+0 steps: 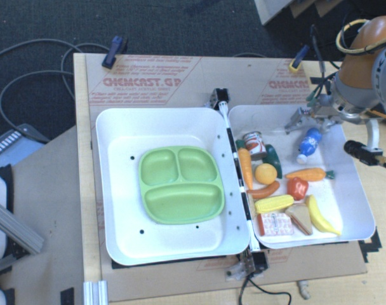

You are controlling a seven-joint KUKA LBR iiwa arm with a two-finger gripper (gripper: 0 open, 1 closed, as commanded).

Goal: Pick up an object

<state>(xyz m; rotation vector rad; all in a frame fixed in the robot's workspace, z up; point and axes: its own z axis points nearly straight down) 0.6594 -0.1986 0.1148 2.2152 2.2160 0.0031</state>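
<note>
Looking down on the desk (142, 84), we see two white bins side by side. The left bin (117, 132) carries a green divided plate (180, 184) at its centre. The right bin (352, 196) holds the pile of toy food we would pick from: a small blue-and-white bottle (309, 142) at about one o'clock within it, a red-labelled can (253, 142) at eleven, two carrots (244, 168) (310, 175), an orange ball (265, 173), a corn cob (273, 203), a banana (320, 215), a red pepper (298, 187) and a small printed box (275, 224) near six.

The arm comes in from three o'clock, and its pincer (307, 115) hangs over the bin's upper edge, just above the bottle. We judge the bottle the likeliest target, since it lies a little apart from the crowded cluster and gives room to close around it. Whether the pincer is spread or closed we cannot tell at this slant, and nothing is seen within it.
</note>
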